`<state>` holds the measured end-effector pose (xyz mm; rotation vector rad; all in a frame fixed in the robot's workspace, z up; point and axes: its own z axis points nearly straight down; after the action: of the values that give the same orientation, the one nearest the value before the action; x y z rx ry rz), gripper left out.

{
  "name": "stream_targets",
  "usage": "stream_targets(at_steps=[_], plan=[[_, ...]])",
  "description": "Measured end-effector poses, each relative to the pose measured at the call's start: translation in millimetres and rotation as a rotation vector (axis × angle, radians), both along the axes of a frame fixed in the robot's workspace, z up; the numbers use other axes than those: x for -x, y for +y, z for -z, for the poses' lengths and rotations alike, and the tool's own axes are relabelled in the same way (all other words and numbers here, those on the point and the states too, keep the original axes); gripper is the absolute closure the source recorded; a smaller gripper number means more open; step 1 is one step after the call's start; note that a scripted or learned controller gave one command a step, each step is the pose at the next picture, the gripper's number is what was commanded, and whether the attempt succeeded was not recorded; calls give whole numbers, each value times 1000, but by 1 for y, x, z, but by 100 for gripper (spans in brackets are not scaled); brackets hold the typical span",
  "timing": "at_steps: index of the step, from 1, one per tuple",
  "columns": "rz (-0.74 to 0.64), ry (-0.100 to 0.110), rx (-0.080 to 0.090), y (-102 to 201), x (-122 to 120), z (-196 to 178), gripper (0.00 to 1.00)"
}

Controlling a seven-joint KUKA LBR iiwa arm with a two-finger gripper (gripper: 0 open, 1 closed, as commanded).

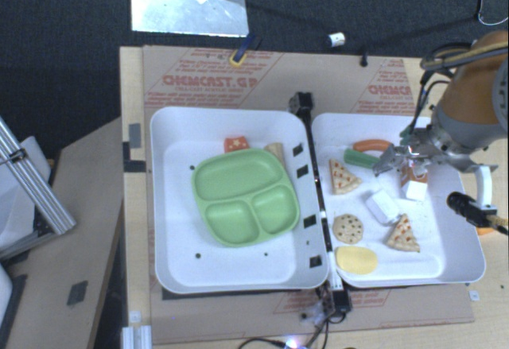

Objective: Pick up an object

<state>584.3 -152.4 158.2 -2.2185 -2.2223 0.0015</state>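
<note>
The right bin (pixel 453 272) held, near to far, a yellow disc (pixel 357 260), cookie (pixel 347 227), two pizza slices (pixel 404 234), a white block (pixel 382 205) and a sausage (pixel 371 145). The left bin (pixel 171 180) held a green tray (pixel 242 196). The gripper (pixel 404 155) hovered over the right bin's far part; whether its fingers were parted or closed could not be told.

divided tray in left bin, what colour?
Light green tray, plain, seen in the camera view.

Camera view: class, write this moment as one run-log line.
arm: over right bin | gripper: low by green toy, sausage | nothing seen held | green tray: left bin
</note>
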Motion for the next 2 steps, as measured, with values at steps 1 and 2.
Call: stream_targets(at_steps=[1,2], plan=[[1,-1,0,-1,2,41,0],[1,-6,1,-1,0,52,0]])
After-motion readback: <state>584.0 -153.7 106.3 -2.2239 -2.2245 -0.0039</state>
